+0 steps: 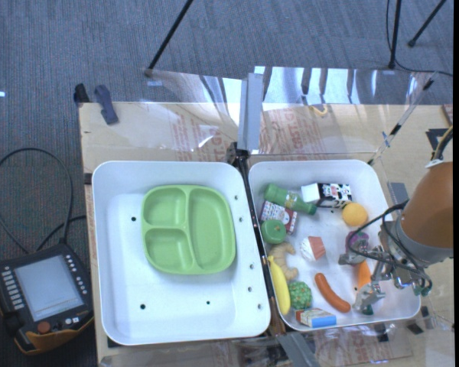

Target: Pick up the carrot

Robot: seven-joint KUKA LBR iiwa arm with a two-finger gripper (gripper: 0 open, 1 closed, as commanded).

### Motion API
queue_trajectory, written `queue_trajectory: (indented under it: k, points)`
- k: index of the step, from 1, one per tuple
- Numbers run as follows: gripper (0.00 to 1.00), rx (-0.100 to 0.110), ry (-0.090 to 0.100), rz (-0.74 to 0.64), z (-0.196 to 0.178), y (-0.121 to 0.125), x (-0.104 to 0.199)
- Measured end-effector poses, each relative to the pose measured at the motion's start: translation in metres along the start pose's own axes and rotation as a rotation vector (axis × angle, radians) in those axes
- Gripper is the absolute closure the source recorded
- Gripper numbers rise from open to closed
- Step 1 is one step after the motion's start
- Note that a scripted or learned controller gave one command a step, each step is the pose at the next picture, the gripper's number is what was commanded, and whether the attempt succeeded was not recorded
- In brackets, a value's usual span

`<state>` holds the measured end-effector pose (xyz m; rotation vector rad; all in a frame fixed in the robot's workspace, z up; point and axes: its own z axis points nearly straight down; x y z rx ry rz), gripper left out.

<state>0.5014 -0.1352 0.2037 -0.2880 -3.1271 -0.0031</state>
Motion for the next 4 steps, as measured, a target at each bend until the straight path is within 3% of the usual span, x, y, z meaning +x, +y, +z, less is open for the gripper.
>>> queue_trajectory:
  k: [1,2,3,4]
  points:
    - [0.00,0.000,0.001,-0.187,0.117,-0.073,0.000]
    - [0.00,-0.001,-0.004,0.103,0.092,-0.004,-0.048]
    - [0.00,0.000,0.001,-0.213,0.117,-0.082,0.011]
    - [0.00,-0.001,-0.003,0.045,0.116,0.048,-0.045]
